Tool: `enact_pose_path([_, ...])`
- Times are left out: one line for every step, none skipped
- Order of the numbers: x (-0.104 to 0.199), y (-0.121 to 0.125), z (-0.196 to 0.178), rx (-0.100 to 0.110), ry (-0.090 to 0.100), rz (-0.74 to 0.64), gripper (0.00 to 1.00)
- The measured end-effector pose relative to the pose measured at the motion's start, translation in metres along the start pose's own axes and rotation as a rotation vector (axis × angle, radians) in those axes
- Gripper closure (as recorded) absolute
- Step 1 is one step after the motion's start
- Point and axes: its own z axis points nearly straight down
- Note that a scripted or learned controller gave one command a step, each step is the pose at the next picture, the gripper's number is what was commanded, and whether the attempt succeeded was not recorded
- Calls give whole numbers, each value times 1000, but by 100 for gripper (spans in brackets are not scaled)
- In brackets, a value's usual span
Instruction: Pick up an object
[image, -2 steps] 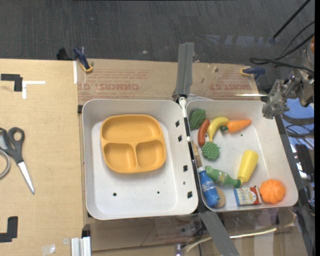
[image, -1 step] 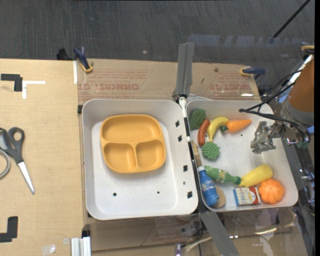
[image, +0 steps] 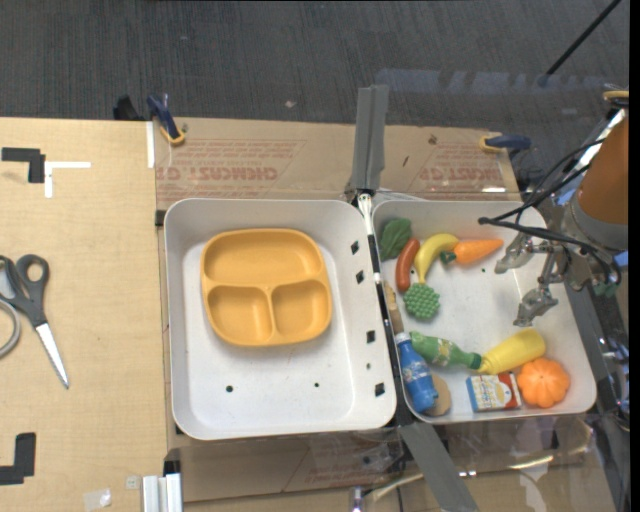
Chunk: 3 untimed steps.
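Observation:
The right bin (image: 470, 300) holds several toy foods: a banana (image: 435, 252), a carrot (image: 476, 250), a red chili (image: 405, 264), a green leafy piece (image: 394, 237) and a bumpy green ball (image: 421, 301). Along its front lie a green bottle (image: 446, 351), a yellow squash (image: 513, 352), a blue bottle (image: 416, 378), an orange pumpkin (image: 544, 382) and a small carton (image: 492, 392). My gripper (image: 524, 286) hangs over the bin's right side, above the yellow squash and right of the carrot. It is open, with only bare bin floor between its fingers.
A yellow divided plate (image: 267, 285) lies in the left bin (image: 190, 400). Scissors (image: 36, 312) rest on the cardboard at far left. Blue clamps (image: 165, 118) grip the back edge, and a grey divider bar (image: 370, 140) runs between the bins.

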Motion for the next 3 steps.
enact_pose_path([-54,97,37,-1,-2,131,0])
enact_pose_path([-68,119,37,2,8,99,0])
enact_pose_path([-6,126,37,-1,2,217,0])
